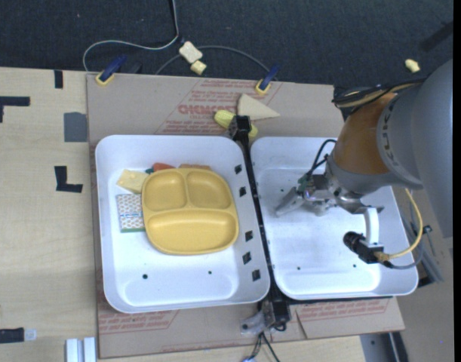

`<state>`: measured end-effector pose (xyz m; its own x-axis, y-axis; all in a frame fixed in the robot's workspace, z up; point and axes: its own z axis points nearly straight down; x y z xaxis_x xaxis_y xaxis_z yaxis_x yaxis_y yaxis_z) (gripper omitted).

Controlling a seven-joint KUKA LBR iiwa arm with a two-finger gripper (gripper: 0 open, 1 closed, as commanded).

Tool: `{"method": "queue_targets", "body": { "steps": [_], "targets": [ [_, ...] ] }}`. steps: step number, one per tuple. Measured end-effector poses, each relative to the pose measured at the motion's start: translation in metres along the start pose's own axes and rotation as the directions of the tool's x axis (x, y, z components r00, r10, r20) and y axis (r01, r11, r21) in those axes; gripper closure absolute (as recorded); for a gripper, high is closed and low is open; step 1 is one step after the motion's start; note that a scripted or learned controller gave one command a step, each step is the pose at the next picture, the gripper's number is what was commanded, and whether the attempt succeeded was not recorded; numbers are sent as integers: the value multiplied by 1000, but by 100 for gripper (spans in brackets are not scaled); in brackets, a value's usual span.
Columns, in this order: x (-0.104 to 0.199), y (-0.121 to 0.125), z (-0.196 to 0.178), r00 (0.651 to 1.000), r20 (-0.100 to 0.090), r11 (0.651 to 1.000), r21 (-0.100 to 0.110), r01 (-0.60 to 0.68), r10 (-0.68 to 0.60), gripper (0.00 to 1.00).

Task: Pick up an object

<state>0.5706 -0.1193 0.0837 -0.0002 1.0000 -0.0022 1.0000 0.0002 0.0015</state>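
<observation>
- One cam, fixed above the surface, looking down at a slant.
- Mid distance: both white bins, left bin & right bin, fit in frame.
- Arm enters from frame right.

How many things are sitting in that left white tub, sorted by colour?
Yellow: 2, the divided plate and a pale wedge
Red: 1, a sliver behind the plate
Checked blue-and-white: 1, a small pad
Total: 4 in the left bin

Yellow divided tray — smooth plastic, slight sheen. White bins — glossy plastic. Base sheet — matt brown cardboard. Bench — pale wood.
</observation>
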Motion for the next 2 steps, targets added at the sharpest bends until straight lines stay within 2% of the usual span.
{"method": "queue_targets", "body": {
  "steps": [1, 2],
  "targets": [
    [25, 60, -16, 1000, -3, 1000, -2, 5, -5, 0],
    [22, 98, -1, 1000, 0, 1000, 9, 5, -5, 0]
  ]
}}
